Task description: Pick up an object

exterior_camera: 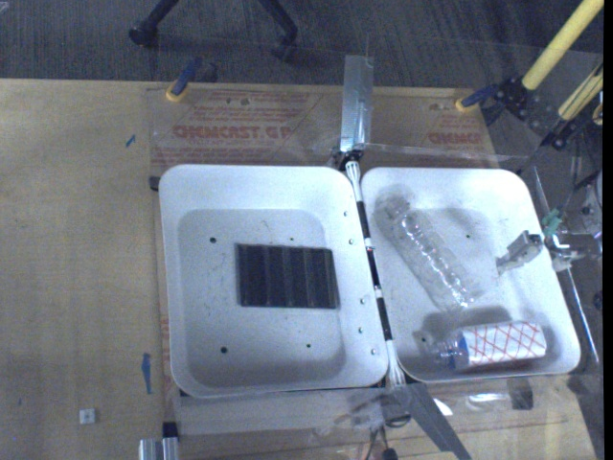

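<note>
pincer (pixel 520 251) at right edge of frame, grip state unclear, cannot tell. clear bottle (pixel 428 251) lies just left of it, long axis running upper left to lower right.

A wooden bench top (pixel 77 257) of pale brown fills most of the frame, its surface worn and faintly scuffed. Beyond its far edge lies dark grey carpet (pixel 431 17) — finely ribbed. On the carpet stands a black stand base (pixel 215 8) with splayed legs. Two clamps with yellow handles (pixel 182 82) grip the bench's far edge — one left, one right. Small blue tape marks (pixel 147 372) dot the wood at left. Lighting is even, with soft shadows.
</note>
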